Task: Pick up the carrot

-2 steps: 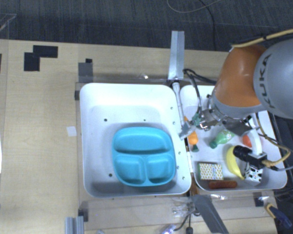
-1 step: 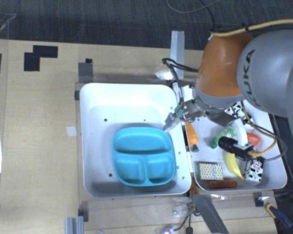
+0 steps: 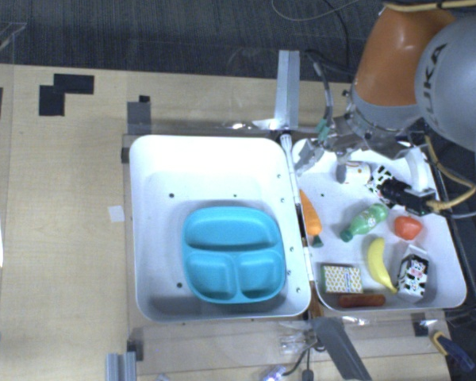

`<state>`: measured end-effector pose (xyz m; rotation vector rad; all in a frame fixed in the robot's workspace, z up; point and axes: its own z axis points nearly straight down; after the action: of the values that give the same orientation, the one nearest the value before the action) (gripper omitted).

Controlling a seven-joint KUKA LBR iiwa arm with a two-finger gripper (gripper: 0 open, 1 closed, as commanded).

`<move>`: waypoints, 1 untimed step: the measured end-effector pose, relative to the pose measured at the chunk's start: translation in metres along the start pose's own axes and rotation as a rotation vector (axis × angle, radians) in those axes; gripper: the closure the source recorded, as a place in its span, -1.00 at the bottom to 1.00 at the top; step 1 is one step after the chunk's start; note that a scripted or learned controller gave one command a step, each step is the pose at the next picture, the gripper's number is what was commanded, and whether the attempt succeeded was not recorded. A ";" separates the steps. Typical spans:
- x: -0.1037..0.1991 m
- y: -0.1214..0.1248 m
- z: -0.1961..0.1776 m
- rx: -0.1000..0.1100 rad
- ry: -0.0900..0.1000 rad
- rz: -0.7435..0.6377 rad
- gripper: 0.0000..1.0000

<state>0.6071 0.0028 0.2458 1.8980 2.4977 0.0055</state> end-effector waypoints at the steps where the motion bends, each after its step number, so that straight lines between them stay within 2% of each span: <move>1: 0.012 -0.039 0.061 0.003 0.001 0.044 -1.00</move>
<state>0.5669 0.0045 0.1846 1.9546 2.4568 0.0030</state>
